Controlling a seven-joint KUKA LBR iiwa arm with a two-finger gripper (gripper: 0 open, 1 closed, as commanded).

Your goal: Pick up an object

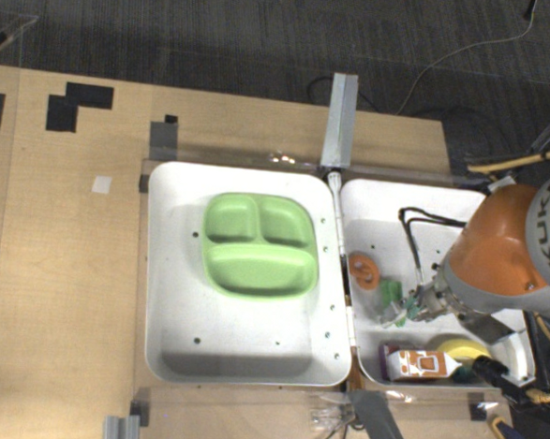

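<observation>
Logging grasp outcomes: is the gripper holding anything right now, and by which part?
Cannot be told. The gripper is low in the right bin against a small green object, but the view doesn't resolve a hold.

Light wooden bench with black patches, dark carpeted floor behind

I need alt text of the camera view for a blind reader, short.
A grey and orange robot arm reaches into the right white bin, its pincer low beside a small green object. The left bin holds a green divided tray.
</observation>
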